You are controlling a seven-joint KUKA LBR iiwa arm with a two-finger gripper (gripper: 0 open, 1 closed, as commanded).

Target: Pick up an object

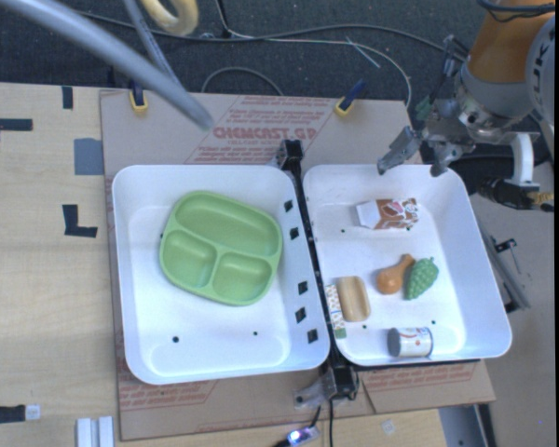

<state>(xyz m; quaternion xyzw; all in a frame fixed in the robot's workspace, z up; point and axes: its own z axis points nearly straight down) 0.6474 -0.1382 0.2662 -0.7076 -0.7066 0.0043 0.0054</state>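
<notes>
Above the right bin's (466, 250) far rim, the gripper (415, 156), fingers spread and empty, should descend squarely over the carton (388, 213)

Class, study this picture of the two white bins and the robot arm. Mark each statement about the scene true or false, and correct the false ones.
1. The green divided plate lies in the left bin. True.
2. The small can stands upright in the left bin. False: it lies on its side in the right bin.
3. The gripper holds the can. False: it hovers open at the right bin's upper edge, with nothing between its fingers.
4. The orange pear-shaped toy touches the green toy. True.
</notes>
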